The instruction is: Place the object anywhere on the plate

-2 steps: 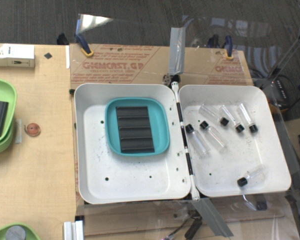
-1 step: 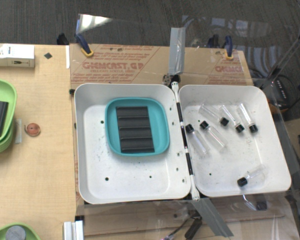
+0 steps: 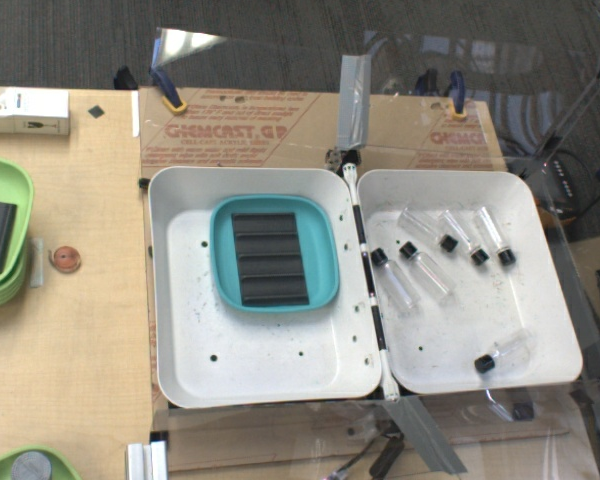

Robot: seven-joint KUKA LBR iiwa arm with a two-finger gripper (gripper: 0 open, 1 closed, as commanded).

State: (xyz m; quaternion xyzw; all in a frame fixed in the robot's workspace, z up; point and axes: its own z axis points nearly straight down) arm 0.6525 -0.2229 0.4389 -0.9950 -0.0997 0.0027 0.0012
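R bin [image 3: 450,333]: six clear vials w/ black caps, all lying flat. Five clustered [image 3: 427,274] in far half, one [image 3: 504,354] alone nr front edge. L bin [image 3: 185,353]: teal plate [image 3: 223,260] w/ dark ribbed insert [image 3: 272,260].

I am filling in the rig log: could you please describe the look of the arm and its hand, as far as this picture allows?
From this picture I cannot tell any colour, cable or marking of them. The left bin holds the teal plate, the right bin clear, black-capped vials.
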